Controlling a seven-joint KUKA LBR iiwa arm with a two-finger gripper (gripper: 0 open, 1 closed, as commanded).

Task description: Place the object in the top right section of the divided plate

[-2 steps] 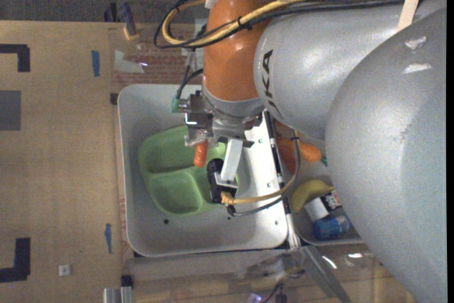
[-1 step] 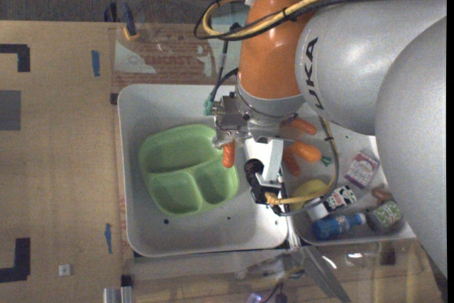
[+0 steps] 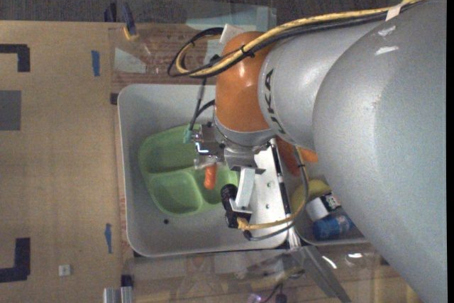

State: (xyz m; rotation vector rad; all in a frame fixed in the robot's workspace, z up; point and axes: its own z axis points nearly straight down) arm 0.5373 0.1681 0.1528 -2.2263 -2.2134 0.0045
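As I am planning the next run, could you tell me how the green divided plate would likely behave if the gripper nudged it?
The green plate looks like thin moulded plastic, so probably light and stiff. It lies flat in the white bin, so it would likely slide rather than tip. Its raised rims might catch a finger.

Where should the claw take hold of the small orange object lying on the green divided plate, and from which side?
Probably across the middle of the orange object, coming straight down from above. It looks short and narrow, lying near the ridge between sections of the green divided plate, so its sides seem the easiest faces to pinch. The arm's wrist hides part of it, so its full shape is uncertain.
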